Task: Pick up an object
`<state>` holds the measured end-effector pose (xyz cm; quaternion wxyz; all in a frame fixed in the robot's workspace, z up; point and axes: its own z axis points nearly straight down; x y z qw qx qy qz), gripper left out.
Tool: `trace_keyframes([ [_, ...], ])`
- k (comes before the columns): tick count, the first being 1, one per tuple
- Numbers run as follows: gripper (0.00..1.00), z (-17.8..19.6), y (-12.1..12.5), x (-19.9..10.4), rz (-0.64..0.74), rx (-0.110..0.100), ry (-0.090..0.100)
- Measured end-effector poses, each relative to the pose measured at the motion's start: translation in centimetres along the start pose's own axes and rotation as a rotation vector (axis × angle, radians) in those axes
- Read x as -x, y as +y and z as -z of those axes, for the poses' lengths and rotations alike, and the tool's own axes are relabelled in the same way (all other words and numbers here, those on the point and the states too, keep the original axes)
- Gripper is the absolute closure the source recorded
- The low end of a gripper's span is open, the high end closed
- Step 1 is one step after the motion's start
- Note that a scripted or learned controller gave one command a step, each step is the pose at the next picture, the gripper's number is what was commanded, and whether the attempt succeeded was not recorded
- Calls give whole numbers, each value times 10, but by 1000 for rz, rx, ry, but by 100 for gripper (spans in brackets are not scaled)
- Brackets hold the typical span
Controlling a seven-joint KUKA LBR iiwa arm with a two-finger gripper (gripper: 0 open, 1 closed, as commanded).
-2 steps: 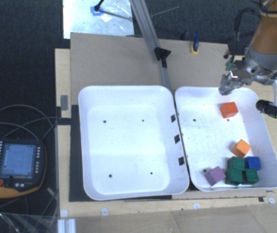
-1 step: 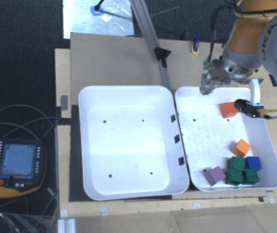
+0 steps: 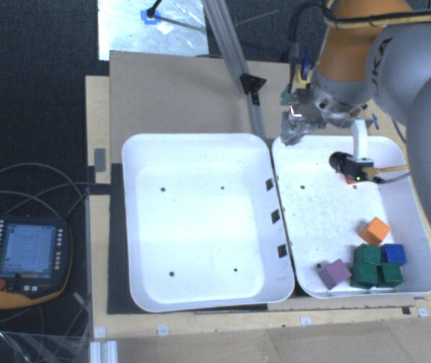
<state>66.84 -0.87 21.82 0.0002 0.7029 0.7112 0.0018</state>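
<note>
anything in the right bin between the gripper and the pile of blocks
In the camera view, just bare white floor of the right bin separates the gripper, at the bin's far left corner, from the blocks clustered at its near right corner.

Teach pendant [image 3: 25, 262] lies left of the bench [image 3: 178, 82].

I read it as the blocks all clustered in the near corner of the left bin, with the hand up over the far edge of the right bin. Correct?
Not quite. The camera view shows the blocks clustered in the near corner of the right bin, not the left bin. The hand is indeed over the right bin's far edge.
</note>
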Motion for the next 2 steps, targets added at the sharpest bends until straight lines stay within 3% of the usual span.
trace_keyframes([
  [1,100,14,2,-55,-1,1,1],
  [2,100,5,11,-107,-2,0,0],
])
